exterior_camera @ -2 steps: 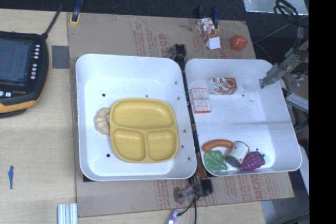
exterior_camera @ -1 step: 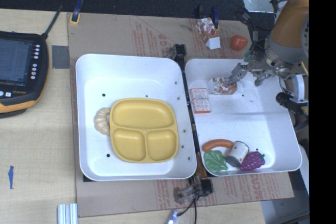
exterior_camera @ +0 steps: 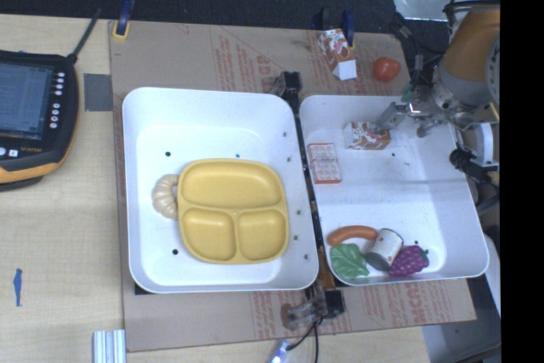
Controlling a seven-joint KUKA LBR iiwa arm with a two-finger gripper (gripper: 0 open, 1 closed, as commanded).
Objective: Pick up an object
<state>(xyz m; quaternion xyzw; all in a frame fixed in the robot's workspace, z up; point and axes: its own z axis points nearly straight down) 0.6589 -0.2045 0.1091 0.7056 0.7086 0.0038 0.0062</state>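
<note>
Two white bins: left bin (exterior_camera: 140,183) has one yellow divided tray (exterior_camera: 232,209) and one beige pastry (exterior_camera: 165,195) touching its left edge. Right bin (exterior_camera: 442,208) has six items: two printed packets (exterior_camera: 368,135), (exterior_camera: 324,162), one hot dog (exterior_camera: 352,233), one green leaf (exterior_camera: 348,261), one can (exterior_camera: 387,248), one grape bunch (exterior_camera: 409,260). Gripper (exterior_camera: 396,116) sits just beside the upper packet; can't tell its finger state.

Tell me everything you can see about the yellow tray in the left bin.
The yellow tray looks like matte plastic, with rounded corners and three compartments: one long one across the far side, two smaller ones nearer the camera. It lies flat, open side up, in the middle of the left bin. A pale, ridged, bun-like object sits against its left edge.
</note>
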